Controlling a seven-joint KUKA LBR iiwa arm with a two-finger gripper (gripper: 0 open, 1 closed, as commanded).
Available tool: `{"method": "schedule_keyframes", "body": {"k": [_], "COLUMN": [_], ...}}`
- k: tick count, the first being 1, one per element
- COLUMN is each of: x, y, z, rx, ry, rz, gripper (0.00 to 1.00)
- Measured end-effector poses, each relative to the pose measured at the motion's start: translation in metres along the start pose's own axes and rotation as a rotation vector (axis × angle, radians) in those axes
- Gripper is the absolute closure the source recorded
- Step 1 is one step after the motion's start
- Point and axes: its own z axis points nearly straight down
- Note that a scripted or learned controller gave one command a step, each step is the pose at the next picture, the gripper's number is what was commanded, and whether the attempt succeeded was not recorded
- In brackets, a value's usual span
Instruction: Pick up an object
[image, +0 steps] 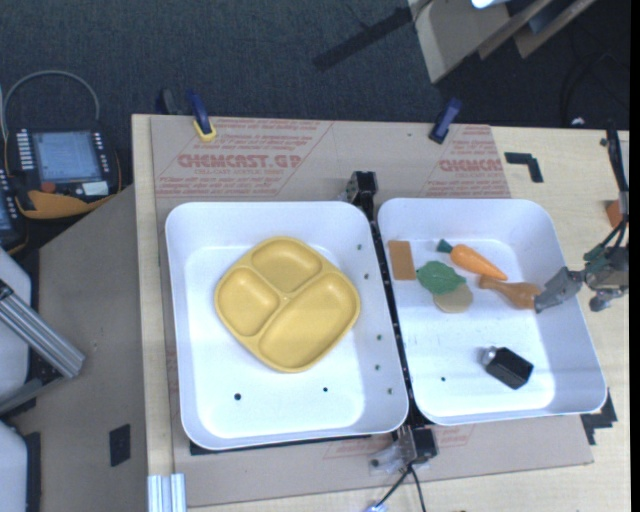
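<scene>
The right bin (560, 395) holds several small objects. An orange carrot (476, 262) lies near its far side, with a green leafy piece (437, 275) and a tan disc (454, 299) just left of it. A brown flat block (401, 259) lies by the bin's left wall. A brown wooden-handled piece (511, 292) lies right of the disc. A black block (507, 366) sits nearer the front. My gripper (578, 288) hangs over the bin's right rim, close to the end of the wooden-handled piece and above the black block in the view.
The left bin (200, 400) holds a yellow divided plate (288, 302) in its middle. Both bins rest on a cardboard-covered bench (300, 150). Clamps stand at the bench's far edge, and a pendant with a screen (62, 160) lies off the bench to the left.
</scene>
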Motion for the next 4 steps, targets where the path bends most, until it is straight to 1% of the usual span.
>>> {"method": "schedule_keyframes", "body": {"k": [1, 2, 3, 4], "x": [0.001, 0.002, 0.007, 0.008], "y": [0.003, 0.000, 0.007, 0.007], "z": [-0.007, 0.056, 0.116, 0.146], "rx": [-0.013, -0.006, -0.006, -0.009], "ry": [-0.004, 0.000, 0.000, -0.001], "rz": [-0.005, -0.004, -0.005, -0.005], "gripper": [0.00, 0.00, 0.00, 0.00]}}
